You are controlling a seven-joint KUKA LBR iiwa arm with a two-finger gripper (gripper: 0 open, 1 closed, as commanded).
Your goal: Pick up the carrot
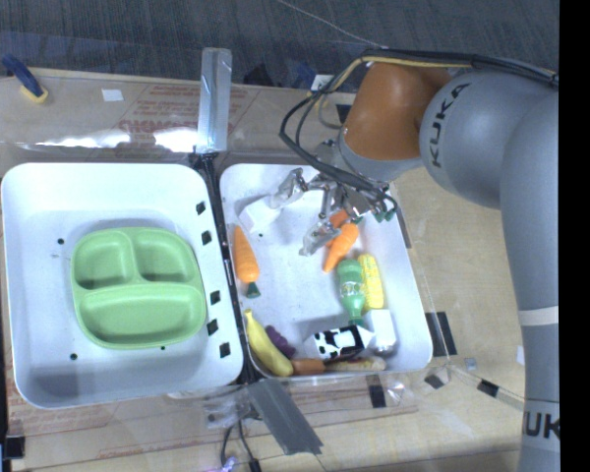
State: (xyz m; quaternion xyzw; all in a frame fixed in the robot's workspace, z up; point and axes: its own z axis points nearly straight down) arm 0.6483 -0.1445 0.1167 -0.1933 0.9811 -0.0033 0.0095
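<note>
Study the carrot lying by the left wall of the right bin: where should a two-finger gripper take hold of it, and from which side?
Best guess: grip the carrot across its thick orange middle, coming straight down from above. It lies flat, long axis running roughly along the right bin's left wall, green top toward the banana. Fingers closing across its width fit best, though the wall leaves little room for one finger.

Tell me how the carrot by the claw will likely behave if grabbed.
The carrot by the claw looks like smooth moulded plastic, so probably stiff, light and somewhat slippery. Its tapered, rounded shape may let it roll or squirt out of a pinch. It lies tilted against the green bottle, which may shift with it.
</note>
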